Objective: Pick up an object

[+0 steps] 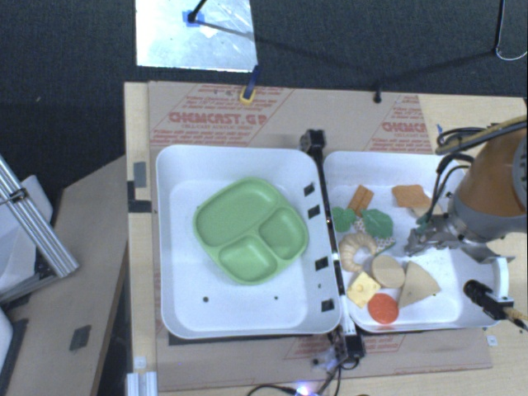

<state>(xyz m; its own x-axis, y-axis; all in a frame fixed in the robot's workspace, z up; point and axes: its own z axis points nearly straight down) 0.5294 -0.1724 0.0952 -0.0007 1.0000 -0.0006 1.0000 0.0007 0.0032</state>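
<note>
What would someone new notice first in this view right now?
Likely the green divided plate, alone in the left bin. Next, the cluster of toy food in the right bin: a croissant, a yellow cheese cube and a red tomato. The arm's tool hangs low over that cluster's right side.

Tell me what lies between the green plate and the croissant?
In the camera view, the bins' divider with black clips separates the green plate from the croissant.
</note>
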